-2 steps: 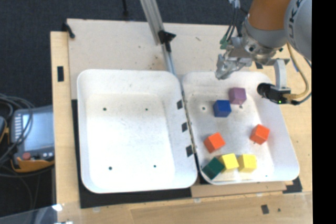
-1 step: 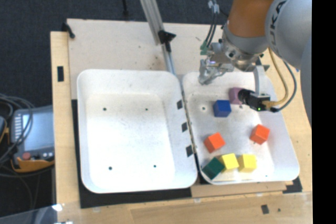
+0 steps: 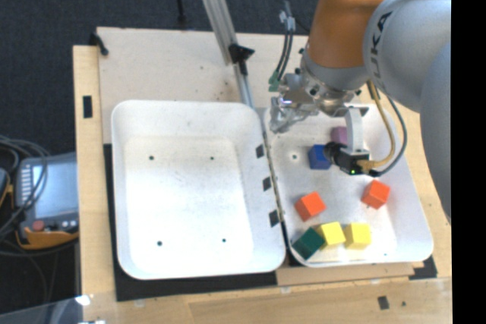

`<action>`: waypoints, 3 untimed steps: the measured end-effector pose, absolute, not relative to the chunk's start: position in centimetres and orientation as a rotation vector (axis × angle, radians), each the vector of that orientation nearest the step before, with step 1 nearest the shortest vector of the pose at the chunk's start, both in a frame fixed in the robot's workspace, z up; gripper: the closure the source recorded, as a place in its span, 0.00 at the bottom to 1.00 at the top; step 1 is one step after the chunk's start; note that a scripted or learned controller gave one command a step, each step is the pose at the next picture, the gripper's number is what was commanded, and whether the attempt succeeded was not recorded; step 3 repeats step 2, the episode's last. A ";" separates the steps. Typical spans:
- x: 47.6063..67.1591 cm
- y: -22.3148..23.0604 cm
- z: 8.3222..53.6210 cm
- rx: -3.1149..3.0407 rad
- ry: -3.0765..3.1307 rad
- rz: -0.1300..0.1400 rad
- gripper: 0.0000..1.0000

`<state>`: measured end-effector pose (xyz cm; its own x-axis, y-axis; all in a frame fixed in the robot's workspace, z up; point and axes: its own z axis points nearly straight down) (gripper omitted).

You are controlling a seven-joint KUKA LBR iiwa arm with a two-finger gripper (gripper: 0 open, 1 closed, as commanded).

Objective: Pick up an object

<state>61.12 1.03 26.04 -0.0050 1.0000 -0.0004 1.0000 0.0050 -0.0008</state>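
starting at the near edge of the bench (image 3: 228, 300), lower part of the frame: wooden board, with two white bins side by side on it. left bin (image 3: 129, 125) fills the centre-left of the frame; its floor is speckled with a few dark dots. right bin (image 3: 414, 239) sits at lower right, its left wall touching the left bin's right wall.

near rim of the right bin, a row of blocks: green block (image 3: 308, 243), then yellow block (image 3: 332, 233) touching it, then a second yellow block (image 3: 358, 235) just beside that. a little further up the frame, orange block (image 3: 310, 205) stands apart from the row, and another orange block (image 3: 375, 194) lies to its right, well apart. further up again, blue block (image 3: 319, 157) near the bin's middle, and a purple block (image 3: 339, 136) just above and right of it, partly hidden by a black fitting on the arm.

gripper (image 3: 282, 116) hangs at the upper left corner of the right bin, over the rim where the bins meet. cannot tell its state; the metal parts are blurred. no block seen in it.

behind it, orange band and grey arm (image 3: 410, 34) fill the upper right. a slanted metal rail (image 3: 216, 7) rises at upper centre. a screen device (image 3: 45, 190) at the left edge.
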 end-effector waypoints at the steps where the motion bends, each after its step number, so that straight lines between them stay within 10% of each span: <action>1: 58.9 5.8 26.1 -2.212 -2.229 -0.001 1.00; 3: 55.9 9.4 23.7 -2.214 -2.226 0.004 1.00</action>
